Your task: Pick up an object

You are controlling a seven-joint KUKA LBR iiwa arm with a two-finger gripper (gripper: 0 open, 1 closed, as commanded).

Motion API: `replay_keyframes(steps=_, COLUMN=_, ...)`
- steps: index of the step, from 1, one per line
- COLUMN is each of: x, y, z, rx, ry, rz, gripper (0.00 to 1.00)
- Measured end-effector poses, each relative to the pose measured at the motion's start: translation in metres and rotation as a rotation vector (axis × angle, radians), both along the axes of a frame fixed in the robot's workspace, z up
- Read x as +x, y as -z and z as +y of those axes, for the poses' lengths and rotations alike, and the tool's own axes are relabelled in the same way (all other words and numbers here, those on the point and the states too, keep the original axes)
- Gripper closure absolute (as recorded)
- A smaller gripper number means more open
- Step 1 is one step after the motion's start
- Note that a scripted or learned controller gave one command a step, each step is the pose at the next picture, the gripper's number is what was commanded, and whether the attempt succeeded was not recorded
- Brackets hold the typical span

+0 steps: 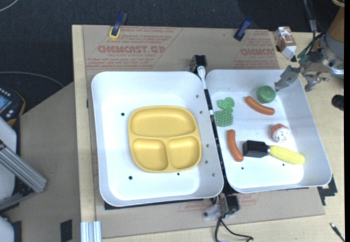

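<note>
- Starting at the left, the left bin (104, 126) holds a yellow divided tray (164, 138); nothing there is my target.
- In the right bin (314, 142) lie a green toy (224, 111), two sausages (234, 145), a corn cob (284, 154) and a green ball (266, 93).
- My jaws (299, 79) hang spread and empty at the far right rim, just beside the ball.
- I judge this the approach: next I must centre over the ball and descend.
</note>
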State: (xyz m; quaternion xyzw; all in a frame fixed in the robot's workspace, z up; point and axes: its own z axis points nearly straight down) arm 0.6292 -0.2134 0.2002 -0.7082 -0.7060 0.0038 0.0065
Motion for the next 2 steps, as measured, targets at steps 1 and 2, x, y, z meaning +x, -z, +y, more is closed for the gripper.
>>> replay_keyframes(steps=1, x=0.003, y=-0.009, z=0.000, rx=-0.004, ry=-0.003, rz=-0.014, gripper=0.00)
replay_keyframes(steps=2, x=0.002, y=0.055, z=-0.001, rx=-0.002, ry=-0.003, rz=-0.008, gripper=0.00)
